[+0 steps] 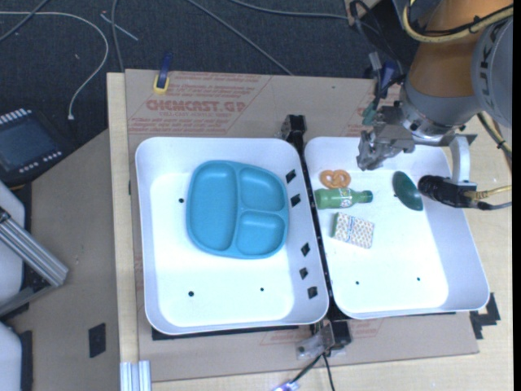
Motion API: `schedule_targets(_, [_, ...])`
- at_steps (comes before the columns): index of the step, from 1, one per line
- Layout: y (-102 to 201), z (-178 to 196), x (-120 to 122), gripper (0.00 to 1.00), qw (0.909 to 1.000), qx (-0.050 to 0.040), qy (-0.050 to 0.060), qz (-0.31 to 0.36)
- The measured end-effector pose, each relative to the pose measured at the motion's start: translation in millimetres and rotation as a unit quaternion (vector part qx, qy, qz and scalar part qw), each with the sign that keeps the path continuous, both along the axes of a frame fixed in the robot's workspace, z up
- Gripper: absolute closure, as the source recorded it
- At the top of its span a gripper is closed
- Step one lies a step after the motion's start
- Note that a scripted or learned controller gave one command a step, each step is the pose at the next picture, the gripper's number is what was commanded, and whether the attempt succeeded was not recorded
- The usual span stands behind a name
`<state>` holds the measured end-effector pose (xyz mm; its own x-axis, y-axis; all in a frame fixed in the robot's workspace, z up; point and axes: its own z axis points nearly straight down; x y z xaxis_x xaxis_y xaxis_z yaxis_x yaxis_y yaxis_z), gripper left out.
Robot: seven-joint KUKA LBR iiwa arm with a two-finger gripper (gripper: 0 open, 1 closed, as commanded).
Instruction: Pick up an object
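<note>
— Claw (372, 155)?
— Hanging over the far left part of the right bin (407, 293), above the small things lying there. Wide or narrow: cannot tell from this angle.
— Closest to it?
— A pretzel (334, 178), orange-brown, lying flat on the bin floor just left of the claw in the camera view. Right beside that, on the near side, a green bottle (343, 198) resting on its side, cap end pointing right.
— Touching?
— Pretzel and bottle touching or very nearly so; hard to say which.
— Anything else in there?
— A patterned packet (353, 230), flat, just nearer than the bottle and turned a little askew. Off to the right, a dark green spoon (407, 191), apart from the other three.
— And the left bin (163, 283)?
— Holding a blue divided plate (238, 209) with three compartments, set toward the far side. Both bins white, side by side on the desk (244, 96).
</note>
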<state>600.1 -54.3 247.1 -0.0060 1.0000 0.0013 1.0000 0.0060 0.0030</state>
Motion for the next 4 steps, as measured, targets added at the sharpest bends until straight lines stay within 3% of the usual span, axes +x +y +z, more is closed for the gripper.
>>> schedule_targets(1, [49, 4, 18, 1.0, 1.0, 0.0002, 0.0, 0.0])
schedule_targets(3, [144, -24, 49, 1.0, 1.0, 0.0002, 0.001, 0.0])
schedule_targets(4, [141, -23, 48, 0.0, 1.0, -0.0005, 0.001, -0.002])
